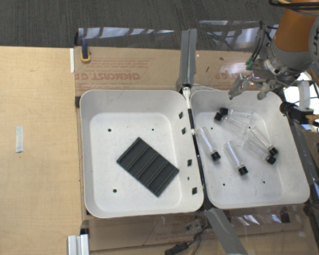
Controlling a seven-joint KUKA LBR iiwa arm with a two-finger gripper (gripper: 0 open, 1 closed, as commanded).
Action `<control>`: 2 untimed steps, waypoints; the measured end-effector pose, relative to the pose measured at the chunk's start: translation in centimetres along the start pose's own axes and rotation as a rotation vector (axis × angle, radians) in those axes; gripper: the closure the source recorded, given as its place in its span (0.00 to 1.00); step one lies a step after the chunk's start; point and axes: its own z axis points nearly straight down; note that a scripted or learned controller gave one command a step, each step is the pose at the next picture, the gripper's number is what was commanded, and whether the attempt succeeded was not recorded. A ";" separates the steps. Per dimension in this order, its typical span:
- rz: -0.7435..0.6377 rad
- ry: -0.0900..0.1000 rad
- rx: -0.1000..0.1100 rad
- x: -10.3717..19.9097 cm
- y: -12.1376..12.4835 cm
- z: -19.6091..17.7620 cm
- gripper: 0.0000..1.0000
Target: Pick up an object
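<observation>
Where the tubes lie: four clear tubes (239, 139) with black caps rest in the right bin (292, 190), hard to see against the white.
Left bin (90, 142): holds a dark ridged pad (148, 166).
Gripper (250, 91): hangs over the right bin's far edge, fingers spread apart, holding nothing.
Arm (300, 20): cut off at the top right.
</observation>
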 end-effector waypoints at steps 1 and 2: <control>-0.042 -0.001 -0.002 -6.6 -1.0 13.3 0.00; -0.038 -0.002 -0.003 -6.7 -1.0 12.4 1.00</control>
